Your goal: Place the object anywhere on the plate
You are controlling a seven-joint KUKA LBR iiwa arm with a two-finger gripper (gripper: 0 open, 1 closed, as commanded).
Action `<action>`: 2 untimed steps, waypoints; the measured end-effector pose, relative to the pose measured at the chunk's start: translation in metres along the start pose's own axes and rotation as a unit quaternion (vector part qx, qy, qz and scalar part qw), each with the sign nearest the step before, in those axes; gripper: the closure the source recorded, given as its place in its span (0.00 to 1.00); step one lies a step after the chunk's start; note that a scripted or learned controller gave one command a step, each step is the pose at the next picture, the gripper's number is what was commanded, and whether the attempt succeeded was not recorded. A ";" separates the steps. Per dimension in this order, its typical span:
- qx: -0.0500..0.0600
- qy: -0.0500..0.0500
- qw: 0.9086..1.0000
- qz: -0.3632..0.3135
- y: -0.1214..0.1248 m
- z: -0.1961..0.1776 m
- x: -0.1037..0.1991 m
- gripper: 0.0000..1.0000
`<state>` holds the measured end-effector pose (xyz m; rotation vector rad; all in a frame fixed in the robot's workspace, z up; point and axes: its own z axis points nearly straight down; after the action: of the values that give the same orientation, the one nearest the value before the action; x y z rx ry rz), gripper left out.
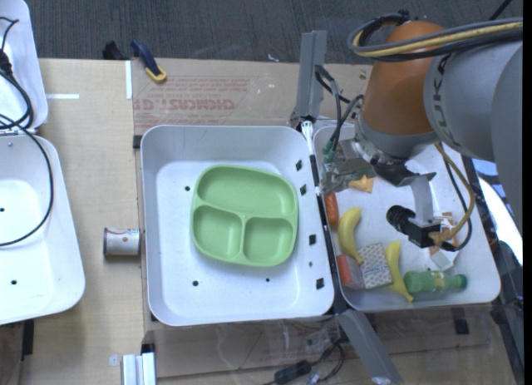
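Camera view: gripper (339, 167) mostly hidden under arm (432, 84), finger state unclear. Green plate (245, 214) in left bin (158, 234); right of plate, bananas (349, 232), sponge (375, 264), green bottle (434, 282).

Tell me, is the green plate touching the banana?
Apart. The camera view shows the green plate lying in the left bin, while the banana lies in the right bin, with both bins' walls between them.

Dark grey carpet floor (208, 1) — cardboard-topped bench (208, 96) below.
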<state>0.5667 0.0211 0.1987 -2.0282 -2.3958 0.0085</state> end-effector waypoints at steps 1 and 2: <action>0.000 0.001 0.996 0.093 -0.038 0.009 0.006 1.00; -0.001 0.000 0.997 0.082 0.032 0.008 0.005 1.00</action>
<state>0.5974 0.0312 0.1903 -2.2190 -2.2234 0.0059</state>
